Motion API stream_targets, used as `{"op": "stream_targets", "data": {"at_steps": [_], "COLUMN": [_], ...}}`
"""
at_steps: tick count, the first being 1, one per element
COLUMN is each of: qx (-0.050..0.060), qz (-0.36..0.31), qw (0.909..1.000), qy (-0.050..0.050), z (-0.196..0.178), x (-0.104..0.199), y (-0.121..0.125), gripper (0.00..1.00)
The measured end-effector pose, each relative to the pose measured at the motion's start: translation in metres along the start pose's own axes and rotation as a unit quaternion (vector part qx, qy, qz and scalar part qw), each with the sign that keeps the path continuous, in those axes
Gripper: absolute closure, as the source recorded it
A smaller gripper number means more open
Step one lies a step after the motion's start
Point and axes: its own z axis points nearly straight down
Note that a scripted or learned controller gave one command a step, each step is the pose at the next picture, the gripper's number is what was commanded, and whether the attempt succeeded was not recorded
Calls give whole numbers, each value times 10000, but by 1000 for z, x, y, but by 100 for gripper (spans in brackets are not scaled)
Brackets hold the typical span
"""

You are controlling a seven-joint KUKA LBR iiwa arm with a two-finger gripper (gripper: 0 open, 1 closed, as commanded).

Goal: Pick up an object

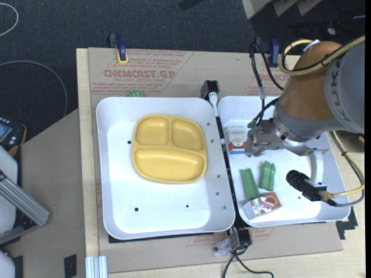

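My gripper (255,143) hangs low over the upper part of the right bin (301,213), under the grey and orange arm. It is right beside a white packet with an orange band (235,138), at that packet's right edge. Below the gripper lie two green pieces, a long one (249,183) and a shorter one (267,175). A red and white packet (265,204) rests near the bin's front edge. I see nothing held by the gripper.
The left bin (116,172) holds a yellow divided plate (170,148). A black divider with clamps runs between the bins (223,155). The bins sit on a brown board (151,68).
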Motion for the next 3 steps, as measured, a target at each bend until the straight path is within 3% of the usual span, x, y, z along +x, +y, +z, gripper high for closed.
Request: {"op": "stream_targets", "data": {"at_steps": [1, 2, 3], "qx": [8, 15, -1], "qz": [36, -3, 4], "qw": [10000, 10000, 10000], "qy": [-2, 9, 11], "z": [-91, -147, -228], "x": [6, 73, 120], "y": [-48, -46, -45], "gripper": [100, 100, 100]}}
